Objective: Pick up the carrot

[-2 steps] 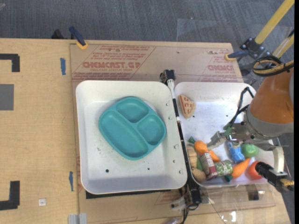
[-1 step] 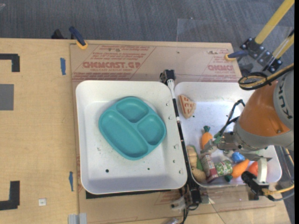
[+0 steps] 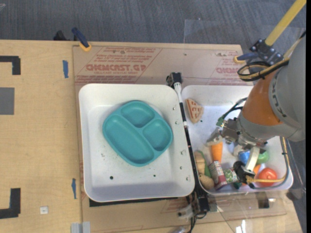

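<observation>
Closing in on the carrot (image 3: pixel 216 151), lower right of frame.
I can't tell the gripper (image 3: pixel 227 136) state; I'd centre over the carrot, clear of the neighbouring can (image 3: pixel 217 174).

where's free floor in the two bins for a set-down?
Left bin: bare white strip all round the teal divided plate, widest along the near edge. Right bin: bare patch at the far side, right of the waffle piece. Its near half is crowded: carrot, other toy food and the gripper above.
</observation>
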{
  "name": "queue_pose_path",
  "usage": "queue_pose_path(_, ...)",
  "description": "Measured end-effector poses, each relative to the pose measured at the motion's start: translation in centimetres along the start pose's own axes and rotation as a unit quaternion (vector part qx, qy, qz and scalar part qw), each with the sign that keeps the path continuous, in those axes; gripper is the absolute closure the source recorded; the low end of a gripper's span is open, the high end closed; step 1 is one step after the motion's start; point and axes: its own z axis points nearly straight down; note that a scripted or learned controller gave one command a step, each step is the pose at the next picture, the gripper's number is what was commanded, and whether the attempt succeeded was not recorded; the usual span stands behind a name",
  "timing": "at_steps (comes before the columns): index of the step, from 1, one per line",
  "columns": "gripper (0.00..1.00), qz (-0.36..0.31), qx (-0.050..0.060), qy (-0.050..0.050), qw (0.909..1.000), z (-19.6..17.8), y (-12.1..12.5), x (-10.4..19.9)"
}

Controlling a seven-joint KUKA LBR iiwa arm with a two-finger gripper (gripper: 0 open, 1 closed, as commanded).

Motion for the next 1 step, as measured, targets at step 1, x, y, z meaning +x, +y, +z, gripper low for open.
queue_pose_path(1,1.00,-0.002,-0.004,-0.001,1.0000,-1.18,0.23,0.00)
